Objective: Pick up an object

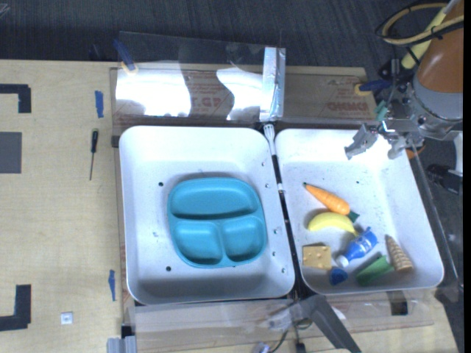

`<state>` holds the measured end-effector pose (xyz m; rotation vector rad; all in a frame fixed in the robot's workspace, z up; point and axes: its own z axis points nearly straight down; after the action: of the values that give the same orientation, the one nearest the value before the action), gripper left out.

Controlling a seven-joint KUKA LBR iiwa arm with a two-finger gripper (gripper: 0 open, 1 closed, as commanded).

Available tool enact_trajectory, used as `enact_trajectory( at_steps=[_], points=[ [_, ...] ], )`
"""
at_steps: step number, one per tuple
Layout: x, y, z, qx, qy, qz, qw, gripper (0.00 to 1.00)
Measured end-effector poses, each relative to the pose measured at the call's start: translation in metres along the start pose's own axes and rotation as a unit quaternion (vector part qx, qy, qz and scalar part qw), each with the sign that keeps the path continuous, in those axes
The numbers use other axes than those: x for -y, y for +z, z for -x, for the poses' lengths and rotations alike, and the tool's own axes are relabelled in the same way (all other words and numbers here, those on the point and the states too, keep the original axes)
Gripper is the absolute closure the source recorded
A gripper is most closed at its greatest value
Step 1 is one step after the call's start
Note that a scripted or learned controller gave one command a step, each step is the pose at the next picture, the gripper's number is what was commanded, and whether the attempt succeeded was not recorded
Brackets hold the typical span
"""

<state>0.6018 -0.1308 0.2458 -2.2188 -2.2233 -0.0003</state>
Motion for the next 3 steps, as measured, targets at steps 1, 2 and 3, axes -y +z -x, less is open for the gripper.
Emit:
enact_trajectory(
  at_steps=[1, 2, 3],
  points=[
    [0.028, 0.149, -0.041, -0.001, -0.118, -0.003, 0.993, 0.0],
    [0.025, 0.135, -0.039, 0.0, -0.117, 0.002, 0.9932, 1.0],
    [0.025, 0.059, -0.119, 0.0, -0.058, 0.002, 0.9983, 1.0]
  ],
)
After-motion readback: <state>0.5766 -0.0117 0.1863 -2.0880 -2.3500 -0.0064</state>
